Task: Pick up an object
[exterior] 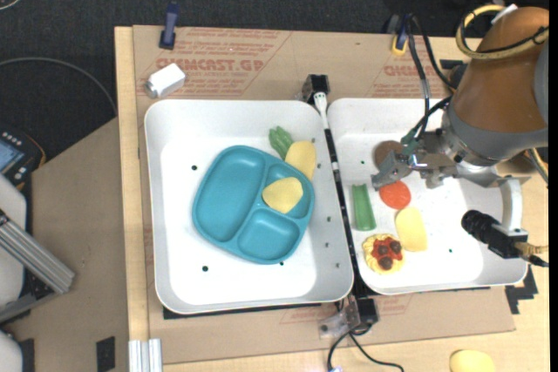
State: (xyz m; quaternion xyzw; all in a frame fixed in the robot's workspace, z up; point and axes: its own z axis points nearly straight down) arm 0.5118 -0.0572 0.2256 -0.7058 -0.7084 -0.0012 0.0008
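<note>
Gripper (pixel 394 170) was poised just above the tomato (pixel 396 194) in the right bin (pixel 488 274) | finger opening could not be told | nothing was seen held | tomato was unlifted; grasp and lift were judged outstanding

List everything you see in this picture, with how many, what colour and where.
bins: 2, white, side by side on the bench; left bin, right bin
divided plate: 1, blue, left bin
yellow pieces: 2, one on the plate, one at its upper right edge
green piece: 1, left bin, by the plate
green stick: 1, right bin
red round piece: 1, right bin, under the gripper
yellow piece: 1, right bin
small pizza: 1, yellow with red, right bin
gripper: 1, grey, over right bin
</note>
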